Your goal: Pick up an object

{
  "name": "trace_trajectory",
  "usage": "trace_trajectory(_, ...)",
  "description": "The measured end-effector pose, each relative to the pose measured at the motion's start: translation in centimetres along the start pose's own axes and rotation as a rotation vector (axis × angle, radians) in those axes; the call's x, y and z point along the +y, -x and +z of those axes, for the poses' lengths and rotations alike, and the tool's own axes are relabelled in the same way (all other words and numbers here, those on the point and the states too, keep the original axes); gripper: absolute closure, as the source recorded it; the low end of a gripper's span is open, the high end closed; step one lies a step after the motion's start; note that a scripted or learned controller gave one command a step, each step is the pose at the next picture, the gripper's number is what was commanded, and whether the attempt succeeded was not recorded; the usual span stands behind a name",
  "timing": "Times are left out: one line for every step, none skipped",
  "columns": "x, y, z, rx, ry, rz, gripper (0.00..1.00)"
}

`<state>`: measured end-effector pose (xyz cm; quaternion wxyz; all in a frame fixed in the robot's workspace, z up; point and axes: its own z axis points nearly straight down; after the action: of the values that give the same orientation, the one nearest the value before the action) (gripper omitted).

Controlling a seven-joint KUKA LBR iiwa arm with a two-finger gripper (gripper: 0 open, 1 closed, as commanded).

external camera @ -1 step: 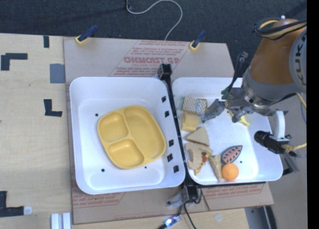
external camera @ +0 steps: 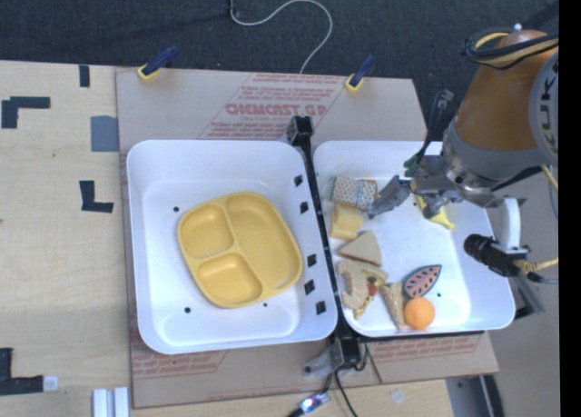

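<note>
Two bins [external camera: 145, 170] abut; hand [external camera: 392, 195] hovers near cracker [external camera: 354, 192].

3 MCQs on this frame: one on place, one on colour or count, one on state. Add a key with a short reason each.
1. Where does the yellow tray lie?
A. left bin
B. right bin
C. bare bench

2. How many compartments does the tray have?
A. two
B. three
C. five

3. How does the orange ball stand to the gripper?
A. held by it
B. apart from it, resting in the right bin
C. resting in the tray

Key: 1 A, it lies inside the left bin. 2 B, three hollows show. 3 B, it lies at the bin's near edge, the gripper farther back.
</note>
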<state>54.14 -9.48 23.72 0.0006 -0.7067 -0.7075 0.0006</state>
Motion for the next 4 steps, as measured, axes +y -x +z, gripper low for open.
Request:
trace_trajectory(0.0, -1.1, 5.3, 0.001, -0.006, 0.0, 0.0)
trace_trajectory(0.1, -0.1, 10.8, 0.0, -0.006, 0.001, 0.0)
trace_trajectory(0.0, -0.2, 15.5, 0.0, -0.001, 0.0, 0.0)
trace_trajectory(0.0, -0.3, 14.3, 0.001, -0.001, -0.001, 1.0)
